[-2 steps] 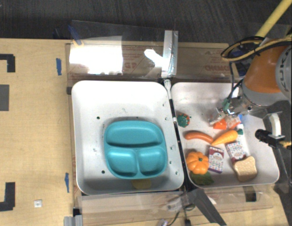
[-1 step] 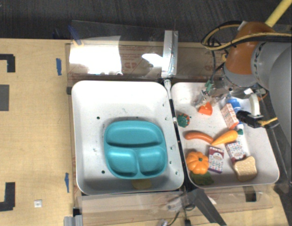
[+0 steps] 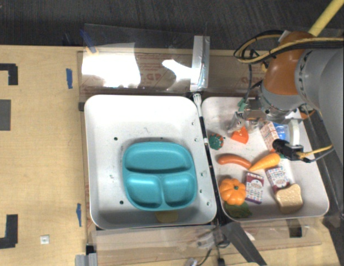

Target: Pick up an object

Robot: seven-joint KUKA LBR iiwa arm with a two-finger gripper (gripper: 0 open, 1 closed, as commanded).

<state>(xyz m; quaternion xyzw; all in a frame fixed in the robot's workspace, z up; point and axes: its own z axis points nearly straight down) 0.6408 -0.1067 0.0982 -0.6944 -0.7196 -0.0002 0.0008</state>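
Toys crowd the right bin (image 3: 322, 201), seen from the one camera above the bench, while the left bin (image 3: 100, 148) bears a teal divided tray (image 3: 158, 173). The arm (image 3: 294, 71) reaches in from the right, and its gripper (image 3: 242, 119) hangs low over the far left part of the right bin, just above a small orange cone-shaped piece (image 3: 241, 136). Whether the gripper is apart, together or clamped on anything cannot be told from here; the cone may be touching it or merely lying below it.

Near the cone lie a small green toy (image 3: 216, 142), a sausage (image 3: 233, 160), a carrot (image 3: 265, 161), a pumpkin (image 3: 233, 190), two small cartons (image 3: 254, 186) (image 3: 277, 176) and a slice of bread (image 3: 288, 197).

As a target, the cone looks like light, stiff plastic, probably smooth and apt to slip. Its tapered sides could squeeze it out of a pinch, so the wider lower part seems the safer hold, with the grip squared across it.
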